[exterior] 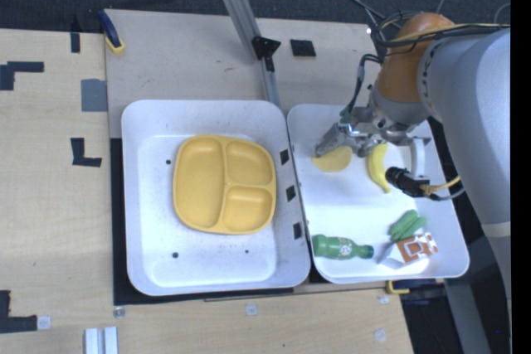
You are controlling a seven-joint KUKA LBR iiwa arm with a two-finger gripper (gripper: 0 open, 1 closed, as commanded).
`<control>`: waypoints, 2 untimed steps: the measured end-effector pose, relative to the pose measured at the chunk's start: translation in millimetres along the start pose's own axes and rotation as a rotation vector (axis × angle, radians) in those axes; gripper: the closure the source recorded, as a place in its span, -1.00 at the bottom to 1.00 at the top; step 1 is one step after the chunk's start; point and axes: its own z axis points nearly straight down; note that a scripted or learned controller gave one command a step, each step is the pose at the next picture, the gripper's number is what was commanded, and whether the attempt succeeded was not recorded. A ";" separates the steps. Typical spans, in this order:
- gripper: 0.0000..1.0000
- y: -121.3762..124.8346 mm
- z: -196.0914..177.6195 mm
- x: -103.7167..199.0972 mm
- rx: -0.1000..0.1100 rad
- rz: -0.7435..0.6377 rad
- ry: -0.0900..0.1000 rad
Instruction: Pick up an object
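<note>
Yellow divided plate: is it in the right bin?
No, the yellow divided plate lies in the left bin; the right bin holds the smaller items.

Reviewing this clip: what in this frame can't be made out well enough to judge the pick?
- Gripper, camera view: finger state unreadable, blurred and overlapped by the wrist.
- Pale yellow lemon-like piece: its top edge is hidden under the gripper; contact cannot be told.
- Yellow banana: upper end hidden behind the gripper body.
- Small orange-and-white packet: too small to read.
</note>
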 end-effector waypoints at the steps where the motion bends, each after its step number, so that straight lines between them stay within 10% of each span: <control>1: 1.00 1.4 -12.0 0.3 -0.005 -0.002 -0.002; 2: 1.00 6.6 -72.4 7.4 -0.003 0.000 0.001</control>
